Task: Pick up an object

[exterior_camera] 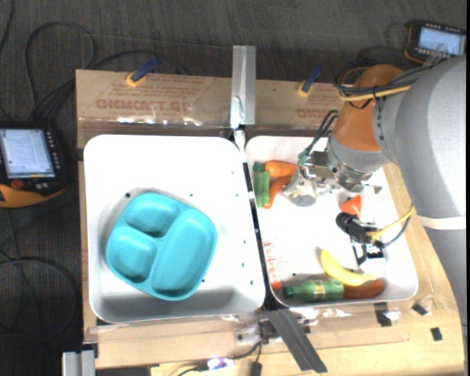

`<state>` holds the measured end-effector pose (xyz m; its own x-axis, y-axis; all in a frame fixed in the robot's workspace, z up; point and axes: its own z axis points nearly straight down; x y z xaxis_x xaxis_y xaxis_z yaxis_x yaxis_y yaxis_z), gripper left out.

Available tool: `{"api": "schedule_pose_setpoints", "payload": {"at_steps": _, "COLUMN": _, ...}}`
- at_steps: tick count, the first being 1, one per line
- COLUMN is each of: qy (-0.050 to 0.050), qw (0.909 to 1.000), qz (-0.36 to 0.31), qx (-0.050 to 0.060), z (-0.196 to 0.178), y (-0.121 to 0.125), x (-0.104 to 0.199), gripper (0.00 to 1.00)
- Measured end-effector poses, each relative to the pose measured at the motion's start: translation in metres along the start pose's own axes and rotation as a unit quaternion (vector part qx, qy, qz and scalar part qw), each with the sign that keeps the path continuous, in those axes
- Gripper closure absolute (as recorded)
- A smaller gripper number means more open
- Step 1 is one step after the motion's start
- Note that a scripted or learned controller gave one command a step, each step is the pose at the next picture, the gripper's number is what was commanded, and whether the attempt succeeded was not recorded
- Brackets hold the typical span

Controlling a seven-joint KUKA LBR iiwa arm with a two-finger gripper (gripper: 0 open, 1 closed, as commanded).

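Reaching stage: hand (304, 188) low in the right bin (399, 288), just beside the carrot (280, 169) and green pepper (262, 185). Grip state: cannot tell. Next, likely closing on the carrot, then lifting clear.

Robotics lab: grey industrial arm (423, 131) over two white bins (172, 143) on a wooden bench, teach pendant (19, 159) (screen lit) on dark carpet, loose cables (55, 61), cardboard (157, 100) clamped behind.
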<state>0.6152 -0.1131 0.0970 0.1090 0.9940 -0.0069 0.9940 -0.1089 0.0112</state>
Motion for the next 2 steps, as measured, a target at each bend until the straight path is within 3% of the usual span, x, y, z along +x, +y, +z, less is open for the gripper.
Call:
{"api": "schedule_pose_setpoints", "payload": {"at_steps": 1, "qy": -0.002, "qw": 0.9984, "qz": 0.053, "qx": 0.021, "z": -0.013, "y": 0.037, "x": 0.006, "gripper": 1.00}}
{"api": "schedule_pose_setpoints", "payload": {"at_steps": 2, "qy": 0.001, "qw": 0.9998, "qz": -0.020, "qx": 0.007, "z": -0.099, "y": 0.047, "x": 0.068, "gripper": 1.00}}
